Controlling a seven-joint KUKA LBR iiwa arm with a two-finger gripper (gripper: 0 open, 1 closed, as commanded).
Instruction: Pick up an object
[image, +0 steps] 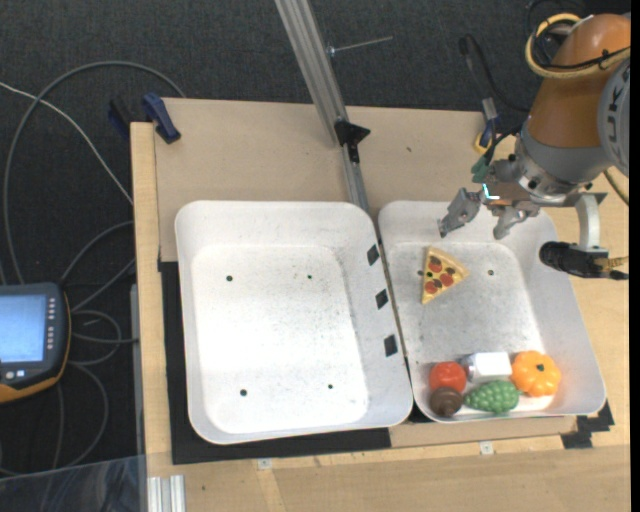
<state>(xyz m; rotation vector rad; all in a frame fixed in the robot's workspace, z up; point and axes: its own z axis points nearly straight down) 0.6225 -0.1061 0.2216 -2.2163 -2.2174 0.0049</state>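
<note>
Two shallow white bins sit side by side on the tan surface (260, 140). The left bin (200, 225) shows a speckled floor; the right bin (585, 365) holds six things. One pizza slice (440, 274) lies alone in the upper part of the right bin, well apart from the others. Five lie bunched along the near edge: one red tomato (448, 375), one dark brown round piece (446, 402), one green bumpy piece (492, 398), one white block (491, 364) and one orange pumpkin (536, 372), each touching or just beside its neighbour.

The gripper (484, 217) hangs over the far rim of the right bin, its two fingers spread wide with nothing between them, above and to the right of the pizza slice. No writing can be read on any object; letters on the arm (580, 90) at the frame edge are cut off.

Open floor lies between the pizza slice and the bunched group. The bunched things press close to the bin's near wall.
</note>
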